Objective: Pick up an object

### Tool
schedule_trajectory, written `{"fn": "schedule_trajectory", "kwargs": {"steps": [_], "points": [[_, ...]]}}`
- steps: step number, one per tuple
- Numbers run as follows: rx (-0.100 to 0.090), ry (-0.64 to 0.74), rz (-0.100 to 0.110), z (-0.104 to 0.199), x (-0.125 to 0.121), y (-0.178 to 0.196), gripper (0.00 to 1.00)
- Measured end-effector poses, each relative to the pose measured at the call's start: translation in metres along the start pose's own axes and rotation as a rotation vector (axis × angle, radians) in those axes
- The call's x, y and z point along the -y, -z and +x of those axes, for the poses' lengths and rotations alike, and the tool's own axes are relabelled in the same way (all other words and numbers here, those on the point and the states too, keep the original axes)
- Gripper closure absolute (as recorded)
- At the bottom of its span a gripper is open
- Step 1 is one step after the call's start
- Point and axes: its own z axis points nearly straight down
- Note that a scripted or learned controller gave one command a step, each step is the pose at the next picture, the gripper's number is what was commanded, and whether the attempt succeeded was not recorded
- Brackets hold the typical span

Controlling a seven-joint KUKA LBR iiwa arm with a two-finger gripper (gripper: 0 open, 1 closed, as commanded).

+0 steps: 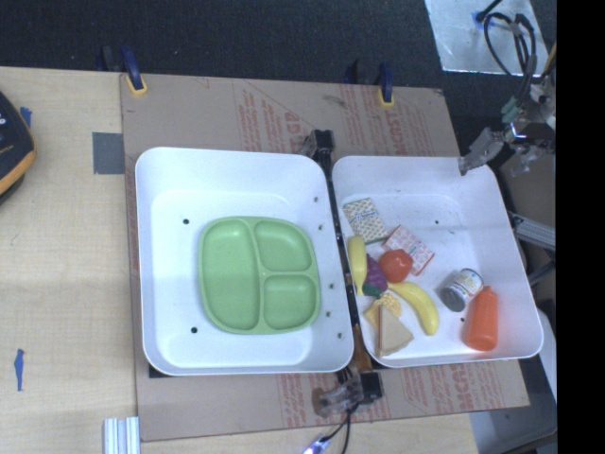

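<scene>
Tomato well apart from gripper.

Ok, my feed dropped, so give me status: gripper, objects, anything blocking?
Gripper at the right bin's far rim, jaws unclear. Banana, tomato, can, orange bottle untouched in that bin. Nothing in the way.

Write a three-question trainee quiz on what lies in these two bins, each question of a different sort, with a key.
1. True or false: the green divided plate lies in the left bin.
2. Which item lies nearest the right bin's right-hand corner closest to the camera? A) orange bottle B) tomato C) sandwich wedge
3. Fill in: the small can rests between the banana and the ____.

Key
1. True.
2. A.
3. Orange bottle.
</scene>
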Motion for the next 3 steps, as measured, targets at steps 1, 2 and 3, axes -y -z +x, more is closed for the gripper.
{"fn": "schedule_trajectory", "kwargs": {"steps": [1, 2, 3], "points": [[0.0, 0.0, 0.002, 0.053, 0.05, -0.171, 0.0], [-0.001, -0.002, 0.001, 0.003, 0.099, -0.13, 0.0], [-0.002, 0.002, 0.002, 0.066, 0.075, -0.154, 0.0]]}}
